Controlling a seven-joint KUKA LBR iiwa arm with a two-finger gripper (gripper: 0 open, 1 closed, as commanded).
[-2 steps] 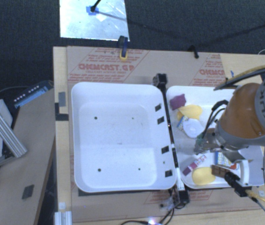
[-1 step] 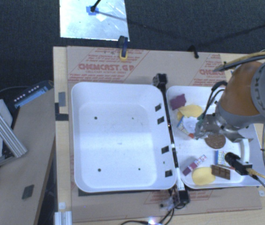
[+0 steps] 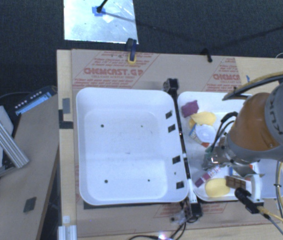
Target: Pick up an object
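Gripper [image 3: 215, 160]: we see it low in the shallow white right bin [image 3: 266, 184]; its grip we cannot tell (wrist hides it).
Round yellow object [image 3: 216, 187]: just below the gripper.

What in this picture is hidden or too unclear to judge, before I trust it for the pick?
- Claw: camera view; the arm's wrist covers it, so its state and any contact with objects cannot be told.
- Right bin: the arm hides most of its floor and right side.
- Yellow object near the front: partly covered by the dark block beside it.
- White round object: too blurred to identify.
- Purple object: too small to name.
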